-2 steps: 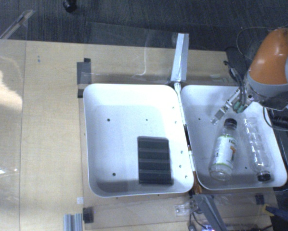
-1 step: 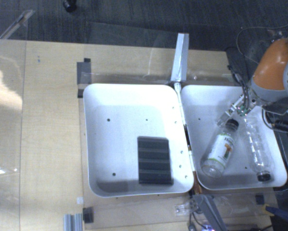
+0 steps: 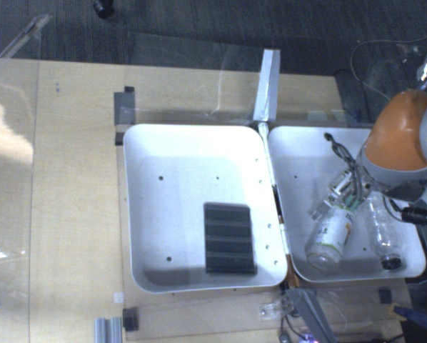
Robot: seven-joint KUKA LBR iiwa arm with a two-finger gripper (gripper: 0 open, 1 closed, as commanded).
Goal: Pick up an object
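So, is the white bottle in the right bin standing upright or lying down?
Lying down. The white bottle rests on its side on the floor of the right bin, beside a clear bottle.

Open floor around black ribbed block [image 3: 229,239]; two bottles [image 3: 330,236] crowding right bin [image 3: 299,156].

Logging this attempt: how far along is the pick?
Done: the arm has reached into the right bin, with the gripper at the white bottle. In hand: nothing visibly gripped. Left: grasping and lifting. The clear bottle and black block lie untouched.
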